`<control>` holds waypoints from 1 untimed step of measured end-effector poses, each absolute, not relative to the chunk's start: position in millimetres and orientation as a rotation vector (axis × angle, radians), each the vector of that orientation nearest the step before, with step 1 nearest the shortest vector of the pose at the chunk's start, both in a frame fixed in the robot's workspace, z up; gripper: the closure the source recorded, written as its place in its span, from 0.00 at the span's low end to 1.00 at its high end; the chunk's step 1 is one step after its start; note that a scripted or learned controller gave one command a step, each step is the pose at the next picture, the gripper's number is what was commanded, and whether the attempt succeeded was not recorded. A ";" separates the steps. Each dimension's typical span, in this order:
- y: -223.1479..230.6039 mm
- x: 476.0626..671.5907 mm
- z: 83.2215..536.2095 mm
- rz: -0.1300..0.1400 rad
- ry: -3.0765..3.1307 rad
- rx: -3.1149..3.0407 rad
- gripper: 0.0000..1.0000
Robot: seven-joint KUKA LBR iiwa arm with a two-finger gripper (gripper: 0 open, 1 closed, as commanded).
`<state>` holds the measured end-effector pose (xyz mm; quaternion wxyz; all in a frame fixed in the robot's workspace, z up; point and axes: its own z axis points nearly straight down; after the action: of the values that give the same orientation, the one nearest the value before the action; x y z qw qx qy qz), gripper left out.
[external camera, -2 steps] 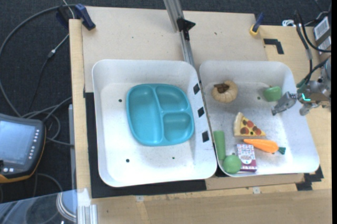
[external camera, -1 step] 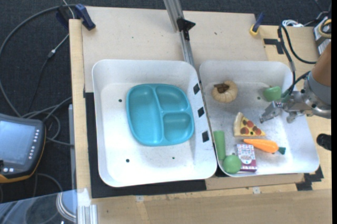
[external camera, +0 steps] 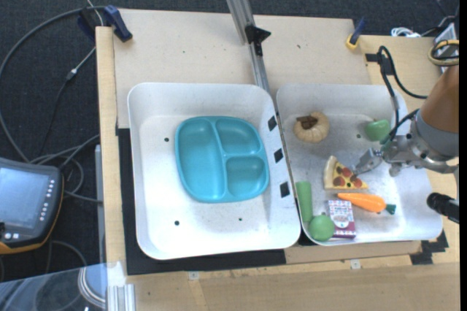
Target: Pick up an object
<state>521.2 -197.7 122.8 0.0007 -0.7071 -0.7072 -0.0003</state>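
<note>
The right bin (external camera: 408, 101) holds several toys. A brown bun-shaped toy (external camera: 311, 127) lies at its back left and a green round toy (external camera: 377, 130) at its back right. A pizza slice (external camera: 341, 177) rests mid-bin, with an orange carrot (external camera: 363, 202) just in front of it. A small pink box (external camera: 341, 219), a green stick (external camera: 303, 198) and a green ball (external camera: 321, 228) sit along the front left. My gripper (external camera: 378, 165) hangs low just right of the pizza slice and below the green round toy. Its fingers are spread open and nothing sits between them.
The left bin (external camera: 146, 178) holds a teal divided plate (external camera: 221, 158). A metal pole (external camera: 241, 3) slants down to the gap between the bins. Blue clamps (external camera: 117, 23) grip the bench's back corners, and cables run along the right side.
</note>
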 end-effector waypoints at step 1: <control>-197.5 521.4 92.6 0.001 -2.219 -2.218 0.00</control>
<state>521.4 -197.5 92.6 0.0023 -0.7070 -0.7072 0.0002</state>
